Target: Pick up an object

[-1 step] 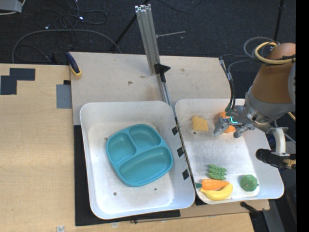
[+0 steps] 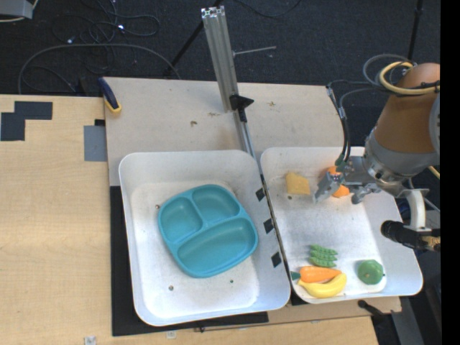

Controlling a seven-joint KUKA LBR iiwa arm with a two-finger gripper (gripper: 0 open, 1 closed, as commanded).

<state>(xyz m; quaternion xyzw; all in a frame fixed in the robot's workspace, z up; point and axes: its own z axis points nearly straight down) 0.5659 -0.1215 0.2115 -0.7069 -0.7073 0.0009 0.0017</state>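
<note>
Reaching in from the right, the arm's gripper hung low over the right bin; its jaws stood apart around a small orange object, possibly touching it. Yellow block: just left. Green pod, carrot, banana, green ball: front edge. Blue tray: left bin.

We are looking at a robotics lab: 2 white bins sitting on a bench, loose cables trailing over dark floor, an aluminium post standing behind.
</note>
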